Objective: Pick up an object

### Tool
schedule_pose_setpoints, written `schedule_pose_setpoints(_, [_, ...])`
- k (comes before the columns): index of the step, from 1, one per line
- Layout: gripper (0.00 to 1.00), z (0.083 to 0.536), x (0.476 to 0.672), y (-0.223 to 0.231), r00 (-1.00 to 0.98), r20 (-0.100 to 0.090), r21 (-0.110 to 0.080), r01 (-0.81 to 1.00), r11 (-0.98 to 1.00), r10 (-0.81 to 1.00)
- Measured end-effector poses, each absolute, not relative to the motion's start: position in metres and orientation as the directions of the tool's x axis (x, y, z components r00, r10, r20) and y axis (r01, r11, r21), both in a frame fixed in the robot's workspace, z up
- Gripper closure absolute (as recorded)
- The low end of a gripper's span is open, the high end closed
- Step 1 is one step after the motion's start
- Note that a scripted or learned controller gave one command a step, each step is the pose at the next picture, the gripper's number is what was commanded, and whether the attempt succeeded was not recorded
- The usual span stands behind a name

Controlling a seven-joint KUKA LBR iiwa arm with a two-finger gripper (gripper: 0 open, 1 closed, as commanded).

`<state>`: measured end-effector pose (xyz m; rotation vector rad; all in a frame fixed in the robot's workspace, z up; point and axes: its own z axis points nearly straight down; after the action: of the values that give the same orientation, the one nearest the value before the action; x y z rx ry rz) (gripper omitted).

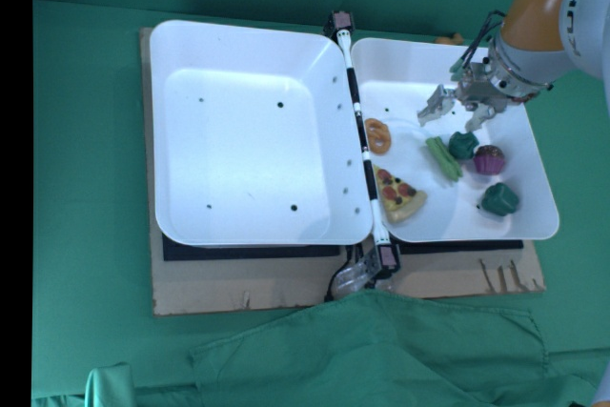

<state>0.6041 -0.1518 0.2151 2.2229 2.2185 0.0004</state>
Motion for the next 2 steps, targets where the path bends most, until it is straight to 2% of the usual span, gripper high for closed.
schedule_pose_setpoints(1, [0.00,0.185,0.556,-0.162,0.005,-0.005,0.020,1.000,-0.005,1.000])
schedule_pose_setpoints(2, [1.00,0.199,0.559,-0.163,0.007,-0.010,0.028,1.000,-0.006,1.000])
